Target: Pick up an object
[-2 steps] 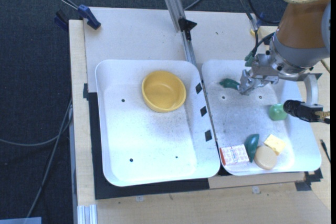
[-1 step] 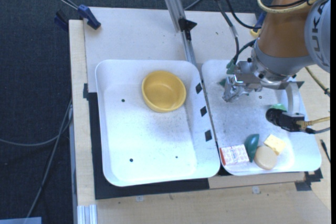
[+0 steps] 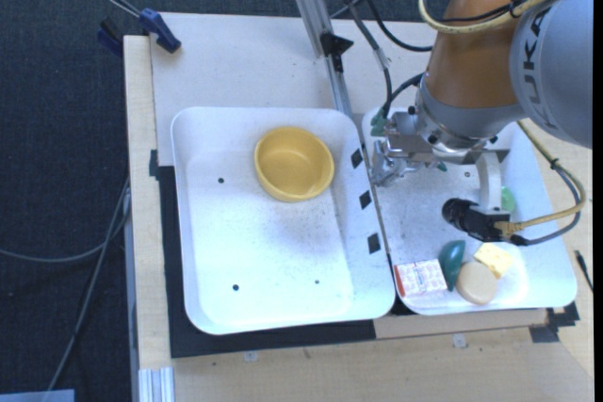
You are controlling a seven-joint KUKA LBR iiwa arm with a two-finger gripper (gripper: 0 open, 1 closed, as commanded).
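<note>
Two shallow white bins (image 3: 198, 231) sit side by side on a bench. Whether the gripper (image 3: 384, 167) is spread or pinching cannot be told; it hangs over the right bin's left edge. Beside it, across the divider, lies a yellow bowl (image 3: 294, 164); a red-and-white packet (image 3: 420, 278) lies well apart.

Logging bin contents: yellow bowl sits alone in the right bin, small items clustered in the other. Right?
Wrong bin. The camera view shows the yellow bowl alone in the left bin; the small items cluster in the right bin's near corner.

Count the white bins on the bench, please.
2: the left bin, holding a yellow bowl, and the right bin beside it, partly covered by the arm.
</note>
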